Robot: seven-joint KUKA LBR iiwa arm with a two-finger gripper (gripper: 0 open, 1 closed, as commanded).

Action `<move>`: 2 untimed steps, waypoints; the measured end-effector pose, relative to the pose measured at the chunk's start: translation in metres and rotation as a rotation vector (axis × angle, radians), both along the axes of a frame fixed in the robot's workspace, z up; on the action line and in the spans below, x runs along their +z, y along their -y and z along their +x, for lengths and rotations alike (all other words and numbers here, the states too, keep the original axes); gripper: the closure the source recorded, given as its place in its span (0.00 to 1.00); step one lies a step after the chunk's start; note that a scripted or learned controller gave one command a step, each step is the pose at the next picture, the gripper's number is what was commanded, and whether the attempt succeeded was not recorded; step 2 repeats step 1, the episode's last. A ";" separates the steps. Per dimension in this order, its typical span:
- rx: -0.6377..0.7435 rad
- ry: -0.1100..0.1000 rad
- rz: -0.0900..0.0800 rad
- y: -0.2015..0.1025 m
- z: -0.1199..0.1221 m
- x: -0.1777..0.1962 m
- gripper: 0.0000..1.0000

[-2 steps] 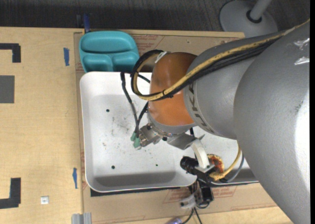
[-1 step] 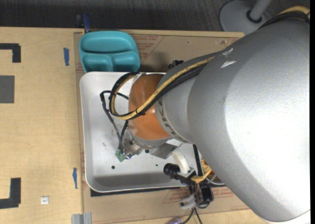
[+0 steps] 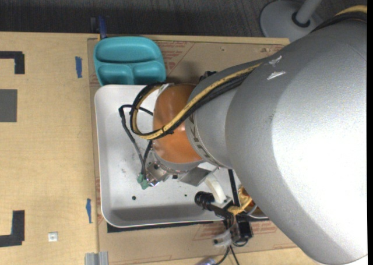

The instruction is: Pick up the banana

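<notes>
1 grey arm (image 3: 291,141) covers 1 white bin (image 3: 116,159) beside 1 teal tray (image 3: 129,60); claw state unclear

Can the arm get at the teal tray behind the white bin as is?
Probably yes. The teal tray sits uncovered just beyond the white bin's far rim, and the arm reaches into that bin right beside it, with nothing between them.

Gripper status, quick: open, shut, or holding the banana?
Gripper: cannot be told. The arm covers it from above, low over the white bin.
</notes>
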State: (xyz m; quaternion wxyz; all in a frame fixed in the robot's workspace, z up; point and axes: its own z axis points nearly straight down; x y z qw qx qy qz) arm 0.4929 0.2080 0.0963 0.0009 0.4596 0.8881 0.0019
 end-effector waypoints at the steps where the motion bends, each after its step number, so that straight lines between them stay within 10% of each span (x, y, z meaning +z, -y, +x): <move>1: 0.000 0.002 0.000 0.000 0.000 0.010 1.00; 2: 0.000 0.002 0.000 0.000 0.000 0.010 1.00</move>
